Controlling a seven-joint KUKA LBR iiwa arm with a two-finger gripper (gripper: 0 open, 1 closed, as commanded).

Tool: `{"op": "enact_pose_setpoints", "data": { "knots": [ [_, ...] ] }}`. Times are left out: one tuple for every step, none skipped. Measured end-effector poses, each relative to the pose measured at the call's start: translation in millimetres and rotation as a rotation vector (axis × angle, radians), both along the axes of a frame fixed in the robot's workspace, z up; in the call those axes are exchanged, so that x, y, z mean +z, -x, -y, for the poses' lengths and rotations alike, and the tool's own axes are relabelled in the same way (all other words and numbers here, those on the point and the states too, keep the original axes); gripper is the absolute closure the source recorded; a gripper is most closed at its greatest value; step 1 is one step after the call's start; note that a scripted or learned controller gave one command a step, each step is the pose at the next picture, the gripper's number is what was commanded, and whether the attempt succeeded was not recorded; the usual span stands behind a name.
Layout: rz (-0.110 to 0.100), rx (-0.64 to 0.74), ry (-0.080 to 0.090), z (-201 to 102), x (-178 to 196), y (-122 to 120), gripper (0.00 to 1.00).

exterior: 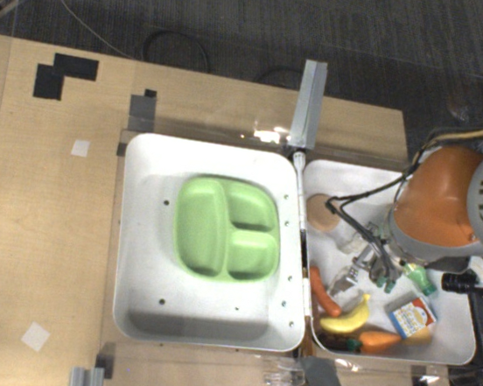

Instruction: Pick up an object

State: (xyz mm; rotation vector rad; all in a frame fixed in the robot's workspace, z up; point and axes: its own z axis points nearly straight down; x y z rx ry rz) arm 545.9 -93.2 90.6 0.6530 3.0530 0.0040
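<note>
Over the right bin (466, 348), near its middle, the gripper (356, 278) hangs low just above the banana (349, 317) and orange carrot (323, 296) by the bin's front-left corner. Nothing appears lifted, so the pick looks not yet made. Whether its jaws are apart I cannot tell; nothing shows between them. The left bin (145, 219) bears a green tray (224, 228).

On the table (33, 231) two bins sit side by side. The left bin (134, 306) holds a divided tray (224, 228). My hand (354, 278) is down inside the right bin (459, 349), with a banana (347, 316) just in front of it and a small carton (410, 318) to its right.
</note>
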Motion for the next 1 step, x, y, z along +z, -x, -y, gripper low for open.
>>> {"op": "enact_pose_setpoints", "data": {
  "knots": [
    [0.008,-0.184,-0.002,-1.8,0.7,50.7,0.00]
  ]
}}
